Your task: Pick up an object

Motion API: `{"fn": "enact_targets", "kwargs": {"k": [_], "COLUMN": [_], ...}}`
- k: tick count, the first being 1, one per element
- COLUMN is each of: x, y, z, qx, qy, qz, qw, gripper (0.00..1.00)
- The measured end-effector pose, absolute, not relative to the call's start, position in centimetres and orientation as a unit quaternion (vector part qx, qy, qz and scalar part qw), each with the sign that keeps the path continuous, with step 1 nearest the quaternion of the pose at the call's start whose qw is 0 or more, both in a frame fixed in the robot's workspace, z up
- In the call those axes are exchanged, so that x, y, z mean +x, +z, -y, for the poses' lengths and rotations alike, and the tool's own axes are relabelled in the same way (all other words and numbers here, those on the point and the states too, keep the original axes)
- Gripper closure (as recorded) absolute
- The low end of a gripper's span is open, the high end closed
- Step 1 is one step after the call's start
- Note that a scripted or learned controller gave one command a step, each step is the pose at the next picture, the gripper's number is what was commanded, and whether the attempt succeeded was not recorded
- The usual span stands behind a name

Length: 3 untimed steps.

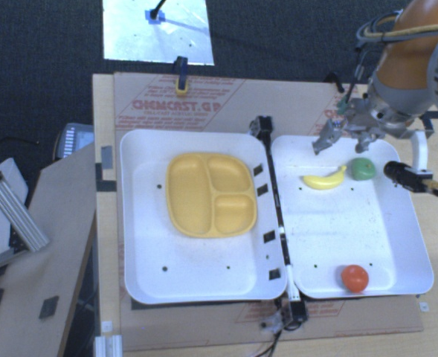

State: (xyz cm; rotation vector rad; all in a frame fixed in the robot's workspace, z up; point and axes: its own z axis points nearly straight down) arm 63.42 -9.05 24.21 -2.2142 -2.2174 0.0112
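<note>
- The gripper [343,136] hangs over the far edge of the right bin [397,222], at about 12 o'clock of that bin. One finger shows slanting down to the left; its mate is lost against the wrist, so whether the jaws are spread or closed cannot be told. Nothing shows between them.
- Three candidates lie in the right bin: a banana [324,178] just below the gripper, a green fruit [363,169] touching or nearly touching the banana's right tip, and a tomato [355,277] well apart at 6 o'clock of the bin.
- Risk: the banana and green fruit sit so close that a descent aimed at either could strike the other, nudging it aside or jamming a finger on top.
- Risk: the banana lies long-ways from 9 to 3 o'clock. If the fingers come down along that line rather than across it, they would probably straddle nothing or push it flat.
- Risk: both round fruits will likely roll if touched off-centre, squirting out of a closing grip.
- Risk: the gripper is near the bin's far wall; a drop straight down from here may catch the rim.
- The left bin [140,214] holds a yellow tray [210,195], far from the arm at 9 o'clock and no concern.
</note>
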Motion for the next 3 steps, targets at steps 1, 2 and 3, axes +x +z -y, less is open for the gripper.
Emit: {"fn": "enact_targets", "kwargs": {"k": [1,2,3], "x": [63.6,63.5,63.4], "y": [24.9,20.8,14.6], "z": [9.0,8.7,8.8], "qx": [-0.706,-0.706,-0.707], "qy": [-0.0003,0.0001,0.0006], "qz": [0.708,0.708,0.708], "qw": [-0.001,0.000,0.001], "gripper": [0.00,0.00,0.00]}}
